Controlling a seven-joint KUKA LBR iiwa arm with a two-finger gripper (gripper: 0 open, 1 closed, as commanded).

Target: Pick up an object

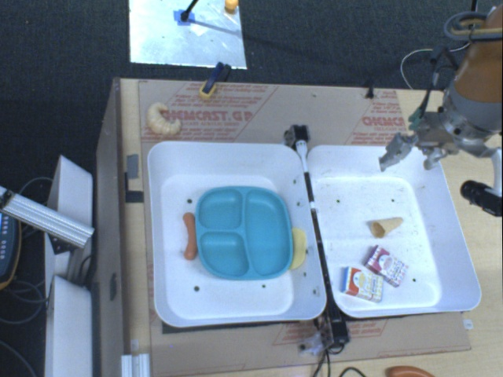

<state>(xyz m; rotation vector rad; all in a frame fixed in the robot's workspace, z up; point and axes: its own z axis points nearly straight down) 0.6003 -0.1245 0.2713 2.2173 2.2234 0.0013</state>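
In the right bin (pixel 452 234) lie a tan cone (pixel 386 226), a small red and white carton (pixel 386 265) and a red and yellow carton (pixel 362 283). The left bin (pixel 173 171) holds a blue divided plate (pixel 242 232), an orange sausage (pixel 189 236) to the plate's left and a yellow piece (pixel 299 247) tucked at the plate's right edge. My gripper (pixel 410 157) hangs over the far edge of the right bin, open, with nothing between its fingers. It is well above and beyond the cone.
A black divider bar (pixel 310 203) runs between the two bins. On the cardboard behind the left bin sit a cream curled toy (pixel 163 118) and a blue and yellow clip (pixel 214 81). Cables and the arm's body (pixel 475 93) fill the upper right.
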